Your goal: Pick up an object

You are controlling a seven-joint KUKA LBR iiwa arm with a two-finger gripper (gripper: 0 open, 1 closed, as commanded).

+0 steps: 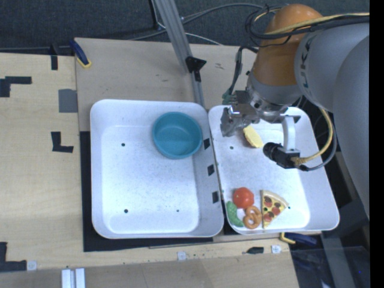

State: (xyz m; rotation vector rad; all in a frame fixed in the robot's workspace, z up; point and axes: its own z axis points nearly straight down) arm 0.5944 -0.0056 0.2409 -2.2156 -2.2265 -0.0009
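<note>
At the three o'clock side of the bench, the grey arm (336, 71) with its orange band (282, 35) leans in over the right bin (318, 179), the largest thing in sight. To nine o'clock of it lies the left bin (120, 179), touching the right bin along their shared edge. A blue bowl (177, 135) sits upright at the left bin's one o'clock corner, near that shared edge. The gripper (231, 125) hangs over the right bin's eleven o'clock corner; whether it is clenched or released cannot be told, as the wrist hides much of it. Just beside it, toward three o'clock, a small yellow piece (253, 138) lies on the bin floor. At the right bin's six o'clock end a cluster of toy food gathers: a pizza slice (272, 206) at the three o'clock side, a red tomato (243, 196) near it toward nine o'clock, a pretzel (252, 217) just below the tomato, and a green piece (233, 212) touching the pretzel's nine o'clock side.
</note>
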